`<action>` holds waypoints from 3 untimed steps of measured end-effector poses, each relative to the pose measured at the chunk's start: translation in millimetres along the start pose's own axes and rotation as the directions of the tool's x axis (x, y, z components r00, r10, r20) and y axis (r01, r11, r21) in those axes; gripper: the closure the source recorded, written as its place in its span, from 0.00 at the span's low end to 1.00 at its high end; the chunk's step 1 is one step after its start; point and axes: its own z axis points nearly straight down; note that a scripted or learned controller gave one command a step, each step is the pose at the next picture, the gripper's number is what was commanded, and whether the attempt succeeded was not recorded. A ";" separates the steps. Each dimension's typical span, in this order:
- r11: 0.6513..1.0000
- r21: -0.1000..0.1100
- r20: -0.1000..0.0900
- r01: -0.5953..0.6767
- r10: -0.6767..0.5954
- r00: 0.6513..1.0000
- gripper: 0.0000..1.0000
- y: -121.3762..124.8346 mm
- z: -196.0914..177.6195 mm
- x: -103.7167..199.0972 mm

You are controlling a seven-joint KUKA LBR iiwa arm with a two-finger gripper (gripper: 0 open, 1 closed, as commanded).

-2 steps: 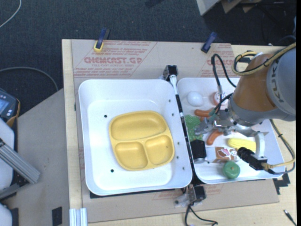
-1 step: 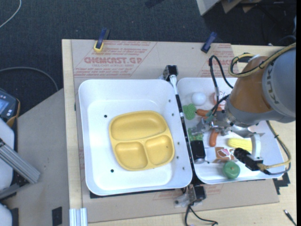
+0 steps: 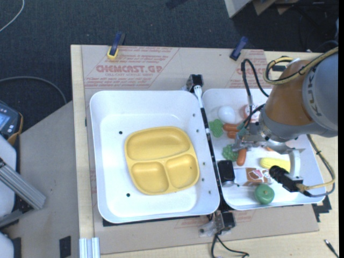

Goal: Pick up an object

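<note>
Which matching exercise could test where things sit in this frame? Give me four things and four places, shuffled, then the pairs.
Things:
1. yellow plate
2. green ball
3. white ball
4. gripper

Places:
A. near corner of the right bin
B. middle of the left bin
C. far end of the right bin
D. over the small toys at the right bin's left side

Pairs: 1-B, 2-A, 3-C, 4-D
</note>
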 end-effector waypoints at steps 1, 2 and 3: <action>1.000 0.009 0.005 0.001 -0.001 1.000 1.00 -0.5 -63.6 -0.7; 1.000 0.007 0.005 0.001 -0.001 1.000 1.00 2.0 -117.3 -0.7; 1.000 0.008 0.005 0.002 -0.003 1.000 1.00 54.6 -129.7 1.8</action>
